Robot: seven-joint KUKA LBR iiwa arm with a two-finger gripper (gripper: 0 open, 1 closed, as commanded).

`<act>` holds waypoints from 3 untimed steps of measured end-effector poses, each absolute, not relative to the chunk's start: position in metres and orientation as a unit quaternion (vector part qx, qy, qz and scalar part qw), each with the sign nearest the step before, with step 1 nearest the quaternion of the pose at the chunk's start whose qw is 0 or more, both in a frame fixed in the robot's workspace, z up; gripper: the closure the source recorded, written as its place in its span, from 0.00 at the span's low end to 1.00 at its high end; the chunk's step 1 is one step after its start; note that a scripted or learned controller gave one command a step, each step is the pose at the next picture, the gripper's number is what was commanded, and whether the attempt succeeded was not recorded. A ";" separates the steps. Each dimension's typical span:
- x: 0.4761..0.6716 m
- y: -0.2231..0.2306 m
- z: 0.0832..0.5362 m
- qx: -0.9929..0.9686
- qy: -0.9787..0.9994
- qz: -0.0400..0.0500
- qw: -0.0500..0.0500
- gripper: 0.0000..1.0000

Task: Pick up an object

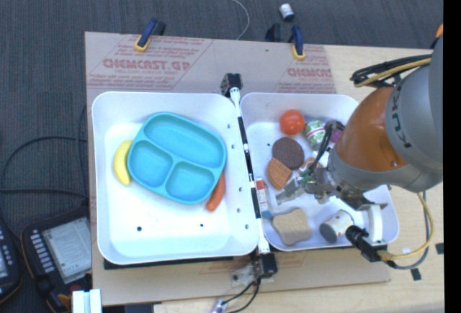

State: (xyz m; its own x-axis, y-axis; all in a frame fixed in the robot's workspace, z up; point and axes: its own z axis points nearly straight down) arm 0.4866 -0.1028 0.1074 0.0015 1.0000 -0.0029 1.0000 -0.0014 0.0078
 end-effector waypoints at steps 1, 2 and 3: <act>0.487 -0.102 0.117 0.707 0.707 0.002 0.003 1.00; 0.487 -0.102 0.117 0.707 0.707 0.002 0.003 0.00; 0.487 -0.102 0.126 0.707 0.707 0.002 0.003 1.00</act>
State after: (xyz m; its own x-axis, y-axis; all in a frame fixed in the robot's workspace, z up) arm 0.4874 -0.1017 0.1261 0.0000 1.0000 -0.0009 1.0000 0.0000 0.0072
